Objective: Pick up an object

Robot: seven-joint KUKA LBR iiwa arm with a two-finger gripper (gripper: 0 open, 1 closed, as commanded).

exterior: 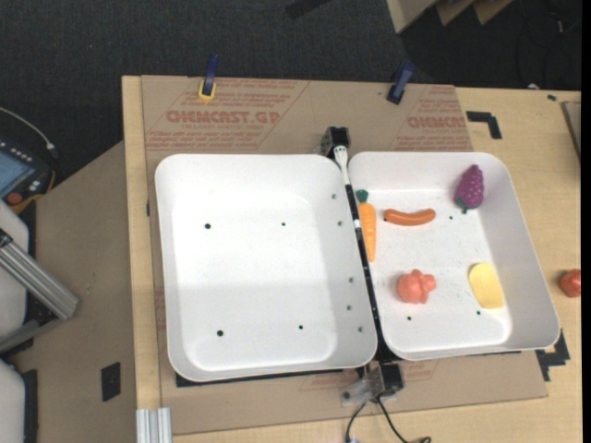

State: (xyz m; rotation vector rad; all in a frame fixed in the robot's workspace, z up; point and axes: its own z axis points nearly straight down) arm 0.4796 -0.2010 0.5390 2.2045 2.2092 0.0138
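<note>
Carrot [367, 230] lies in the right bin [443, 257] against its inner wall, long axis along it, probably awkward to straddle; the gripper's state cannot be told.

Two blue clamps [210, 70] [401, 81] on cardboard [277, 113], orange obj [570, 283] right.

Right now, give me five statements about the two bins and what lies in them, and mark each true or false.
1. The carrot lies in the right bin, along its left wall. True.
2. The grapes lie in the left bin. False: they lie in the right bin's far right corner.
3. The sausage lies beyond the tomato. True.
4. The lemon touches the sausage. False: they lie apart.
5. The carrot stands upright. False: it lies flat.
</note>
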